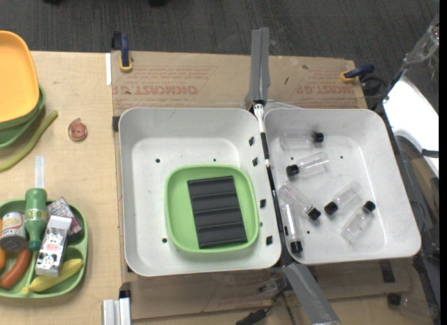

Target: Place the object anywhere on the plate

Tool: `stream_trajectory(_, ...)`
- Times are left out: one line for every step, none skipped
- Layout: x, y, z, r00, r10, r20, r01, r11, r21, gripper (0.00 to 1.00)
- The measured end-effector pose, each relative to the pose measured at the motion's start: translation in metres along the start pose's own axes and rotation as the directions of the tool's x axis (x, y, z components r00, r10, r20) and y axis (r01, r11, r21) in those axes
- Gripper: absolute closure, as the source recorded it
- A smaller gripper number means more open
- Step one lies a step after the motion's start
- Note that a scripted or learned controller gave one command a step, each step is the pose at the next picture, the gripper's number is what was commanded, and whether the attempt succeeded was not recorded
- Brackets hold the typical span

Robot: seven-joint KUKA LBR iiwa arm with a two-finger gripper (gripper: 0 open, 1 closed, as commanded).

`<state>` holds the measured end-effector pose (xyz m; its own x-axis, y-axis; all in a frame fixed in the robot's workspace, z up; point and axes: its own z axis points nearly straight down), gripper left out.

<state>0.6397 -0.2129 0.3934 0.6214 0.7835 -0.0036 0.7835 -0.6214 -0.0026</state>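
- Nearest, in the left bin [140, 149]: green plate [178, 208] at mid-floor, with a dark ribbed block [216, 210] lying flat on it, well inside the rim.
- Step, by judgement: placing looks done, with nothing left but retreating clear without nudging the block.
- In the right bin [380, 152]: clear vials [308, 165] with black caps, scattered from the near-left wall to the far side.
- Gripper width: cannot tell.
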Motion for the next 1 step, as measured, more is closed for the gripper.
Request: stream_trajectory(0.0053,0.002,-0.0464,0.995,0.101,0.0,-0.101,0.995,0.0,0.0)
